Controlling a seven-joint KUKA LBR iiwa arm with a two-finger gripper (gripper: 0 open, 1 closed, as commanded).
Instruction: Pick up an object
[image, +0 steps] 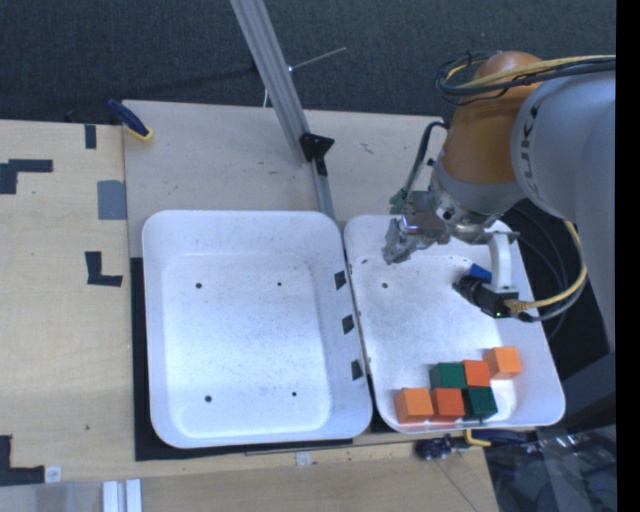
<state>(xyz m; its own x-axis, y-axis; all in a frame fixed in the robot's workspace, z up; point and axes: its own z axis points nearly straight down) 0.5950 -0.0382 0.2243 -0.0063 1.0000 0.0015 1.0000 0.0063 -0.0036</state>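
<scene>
Orange blocks (452, 391), row slanting up-right

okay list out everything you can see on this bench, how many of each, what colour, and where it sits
Shallow white plastic bins: 2, white, side by side on the bench; left bin, right bin.
Small orange blocks: 4, orange, near corner of the right bin, at and.
Small green blocks: 2, dark green, among the orange ones, at and.
Grey metal pole: 1, grey, slanting from the top edge down to the gap between the bins.
Blue-and-yellow clamp: 1, far left corner of the bench.
Robot arm: 1, grey with orange band, gripper over the far end of the right bin.
</scene>
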